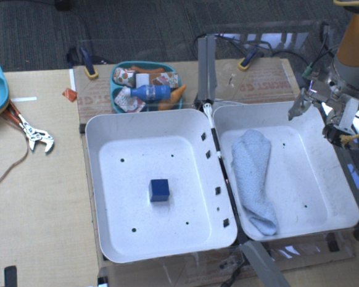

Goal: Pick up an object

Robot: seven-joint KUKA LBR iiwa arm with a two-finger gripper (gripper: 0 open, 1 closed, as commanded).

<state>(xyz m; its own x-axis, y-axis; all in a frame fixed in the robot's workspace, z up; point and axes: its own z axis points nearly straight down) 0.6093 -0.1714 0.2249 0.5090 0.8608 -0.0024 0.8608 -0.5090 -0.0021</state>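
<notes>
**Arm at the right edge, block and cloth lying free in the bins**

You have a blue block [159,189] lying flat near the middle of the left bin [105,145], apart from every wall. In the right bin [317,160] a pale blue cloth [255,180] lies crumpled lengthwise along the left side, just beside the wall shared with the left bin. Your arm [348,52] sits over the right bin's far right corner, well apart from both cloth and block. Its gripper [335,118] hangs by the bin's right rim; whether it is open or closed you cannot tell from this angle. Behind the left bin stands a teal tub [121,76] of mixed items, and a wrench [33,136] lies on the bench to the left.
</notes>
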